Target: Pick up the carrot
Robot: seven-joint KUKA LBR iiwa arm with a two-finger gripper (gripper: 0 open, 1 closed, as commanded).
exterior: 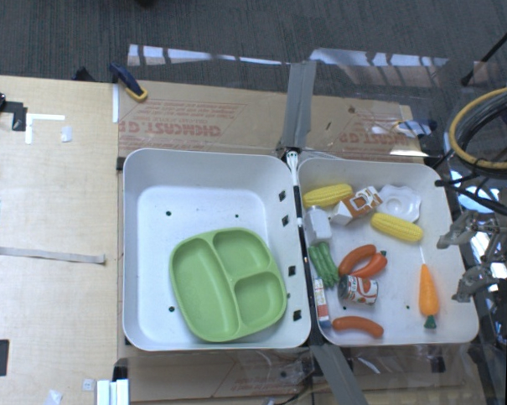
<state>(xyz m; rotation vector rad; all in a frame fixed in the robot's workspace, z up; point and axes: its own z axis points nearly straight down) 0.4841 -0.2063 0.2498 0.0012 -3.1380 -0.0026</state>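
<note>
Spanning the frame from left to lower right: table [40,297], pale wood, with cardboard sheeting [206,124] laid under the bins at upper centre. Seated side by side at centre: left bin [154,176] and right bin [437,331], both shallow and white, walls touching along the middle seam. Occupying the lower half of the left bin: green divided plate [226,284], three compartments, lying flat and slightly rotated. Visible at the right edge of the frame, just beyond the right bin's wall: metallic claw [473,262]; released or clenched cannot be told, nothing seen between its fingers. Scattered across the right bin: two corn cobs, one [328,194] at upper left and one [396,227] right of centre; crumpled clear plastic piece [400,200] at the top; small carton [356,206] between the cobs; green bean pods [323,263] along the left wall; two red sausages [364,261] at centre, touching each other; small can [359,289] just below them; a further sausage [357,326] near the bottom wall. Lying flat at lower right of the right bin, near the right wall: carrot [428,291], orange, green stub end toward the bottom of the frame, apart from the claw and from the other items.
</note>
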